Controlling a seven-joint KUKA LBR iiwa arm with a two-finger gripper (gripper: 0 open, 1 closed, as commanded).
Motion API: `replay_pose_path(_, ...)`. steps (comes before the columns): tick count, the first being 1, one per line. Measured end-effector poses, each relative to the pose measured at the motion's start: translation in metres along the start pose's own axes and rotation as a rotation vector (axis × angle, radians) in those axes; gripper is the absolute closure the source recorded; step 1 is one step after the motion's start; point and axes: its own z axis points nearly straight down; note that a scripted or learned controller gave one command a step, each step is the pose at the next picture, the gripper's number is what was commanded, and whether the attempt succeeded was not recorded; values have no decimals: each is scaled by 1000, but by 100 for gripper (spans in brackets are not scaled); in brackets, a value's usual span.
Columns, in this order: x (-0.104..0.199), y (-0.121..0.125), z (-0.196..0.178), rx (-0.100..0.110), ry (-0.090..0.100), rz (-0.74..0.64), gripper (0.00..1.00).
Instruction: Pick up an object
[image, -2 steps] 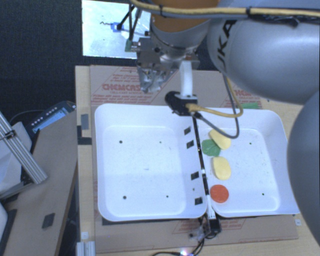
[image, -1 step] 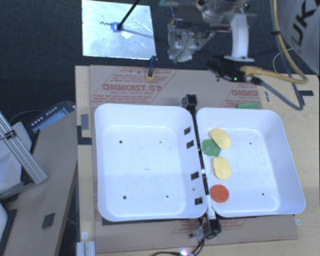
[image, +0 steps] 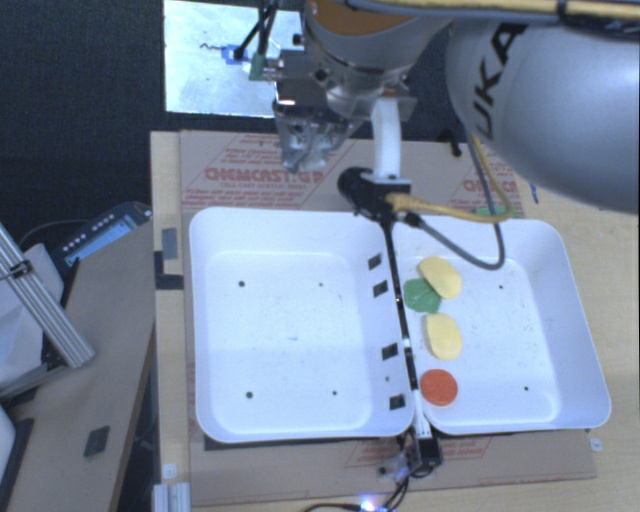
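High above the far edge of the left bin (image: 290, 330) hangs my claw (image: 305, 150), over the printed cardboard sheet (image: 240, 170) that lies beneath both bins, and nothing sits between its parts; whether it is released or clenched I cannot tell, since the tip blurs into a grey mass. What I could pick up lies in the right bin (image: 540, 330), in a loose column near its left wall, close to the seam where the two bins meet. Farthest from the near edge is a yellow piece (image: 441, 277), and a green piece (image: 421, 295) touches it on its left and partly tucks under it. Just nearer the front edge lies a second yellow piece (image: 444, 336), apart from the green one, and nearer still, toward the front left corner, an orange-red round disc (image: 438, 387) lies by itself. All four lie flat on the white floor. The left bin shows bare white floor with a few small dark dots. A yellow cable (image: 450, 211) and a grey cable (image: 470, 255) droop from my wrist over the far edge of the right bin.
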Motion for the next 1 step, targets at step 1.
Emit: replay_pose_path(1,-4,66,-47,-14,2,7,100)
